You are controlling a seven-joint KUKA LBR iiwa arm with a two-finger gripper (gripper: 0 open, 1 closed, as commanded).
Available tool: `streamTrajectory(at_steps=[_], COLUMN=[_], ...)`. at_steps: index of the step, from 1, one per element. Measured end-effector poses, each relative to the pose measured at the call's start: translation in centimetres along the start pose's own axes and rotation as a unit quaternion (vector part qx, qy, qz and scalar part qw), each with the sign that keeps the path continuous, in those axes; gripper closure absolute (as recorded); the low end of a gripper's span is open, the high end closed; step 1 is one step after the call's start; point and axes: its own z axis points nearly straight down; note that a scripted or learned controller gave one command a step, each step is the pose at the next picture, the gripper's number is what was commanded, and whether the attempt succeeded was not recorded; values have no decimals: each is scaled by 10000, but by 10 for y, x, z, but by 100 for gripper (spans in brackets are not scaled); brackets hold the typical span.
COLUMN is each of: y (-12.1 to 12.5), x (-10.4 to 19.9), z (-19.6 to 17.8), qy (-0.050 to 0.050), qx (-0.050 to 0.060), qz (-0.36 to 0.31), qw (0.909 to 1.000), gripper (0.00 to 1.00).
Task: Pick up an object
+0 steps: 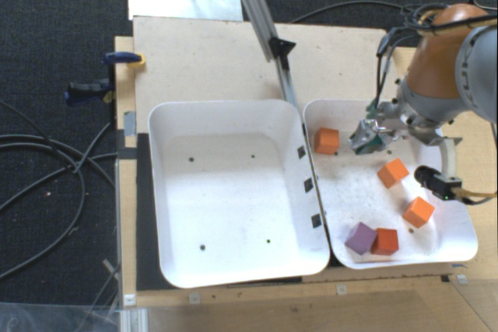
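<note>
Your grey arm (pixel 459 66) hangs over the right white bin (pixel 459 245); whether its pincer (pixel 367 138) is parted or closed, you cannot tell. Just left of it sits a small orange cube (pixel 327 141), likely light and rigid: grip opposite flat faces.

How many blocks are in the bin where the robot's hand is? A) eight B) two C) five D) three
C: the right bin has five blocks: orange ones, a red one and a purple one, with the gripper over that bin.
</note>
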Motion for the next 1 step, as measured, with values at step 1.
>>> streamTrajectory(at_steps=[1], y=[5], x=[75], z=[-16], qy=[13], qx=[-9], qz=[-32], qw=[10000], gripper=[100])
